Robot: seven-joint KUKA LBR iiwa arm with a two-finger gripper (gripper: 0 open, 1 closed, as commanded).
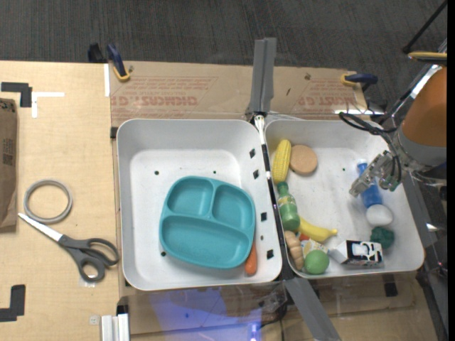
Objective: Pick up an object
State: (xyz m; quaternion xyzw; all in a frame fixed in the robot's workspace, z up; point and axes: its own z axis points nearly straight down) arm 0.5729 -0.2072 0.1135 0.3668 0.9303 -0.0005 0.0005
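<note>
My gripper [375,177] hangs over the right side of the right bin [334,190], just above a blue object [372,195] by the right wall. Near it lie a white egg [379,214], a dark green piece [382,236] and a black-and-white carton [364,252]. Along the bin's left wall lie a corn cob [281,160], a tan round cookie [304,160], a green bottle [288,210], a banana [318,229] and a green apple [316,261]. Nothing visibly hangs from the gripper.
The left bin [142,155] holds a teal divided plate [208,221] and an orange carrot [251,262] at its front right corner. On the bench to the left lie scissors [78,246] and a tape roll [48,200]. The orange-banded arm [430,116] comes in from the right.
</note>
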